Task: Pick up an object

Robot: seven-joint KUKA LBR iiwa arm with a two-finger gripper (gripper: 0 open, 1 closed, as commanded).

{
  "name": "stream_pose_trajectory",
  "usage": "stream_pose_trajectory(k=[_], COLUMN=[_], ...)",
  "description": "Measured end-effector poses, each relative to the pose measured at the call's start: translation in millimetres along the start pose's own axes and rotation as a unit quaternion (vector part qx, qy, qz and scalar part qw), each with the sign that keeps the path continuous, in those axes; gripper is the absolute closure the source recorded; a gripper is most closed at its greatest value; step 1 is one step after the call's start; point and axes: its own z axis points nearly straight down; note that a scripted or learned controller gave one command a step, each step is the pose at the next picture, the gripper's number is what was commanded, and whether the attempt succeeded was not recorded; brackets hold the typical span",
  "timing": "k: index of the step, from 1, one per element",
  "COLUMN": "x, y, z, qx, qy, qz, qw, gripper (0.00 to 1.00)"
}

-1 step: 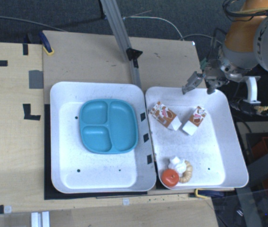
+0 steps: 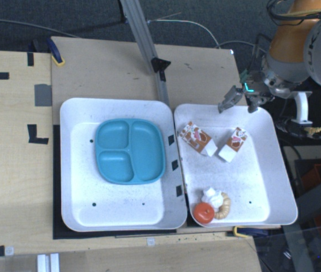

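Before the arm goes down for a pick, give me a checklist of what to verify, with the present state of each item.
1. Gripper carries nothing: ok; the two fingers stand apart with nothing between them.
2. Gripper over the bin with the objects: ok, roughly; it sits at the far edge of the right bin.
3. Gripper lined up above a target: not ok; the nearest, the small carton, lies nearer the camera than the fingers.
4. Targets apart: ok for the small carton and the larger carton; the red and white toy rests at the near rim.
5. Left bin: the blue divided plate lies there, away from the arm.
6. Height above the bin: cannot tell.
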Motion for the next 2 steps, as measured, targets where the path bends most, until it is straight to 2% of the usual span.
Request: stream_pose_trajectory(k=[2], x=[8.1], y=[-7.9], z=[101.0], qx=[0.002], qy=[0.0], qz=[0.0], qw=[1.0], gripper=[0.0])
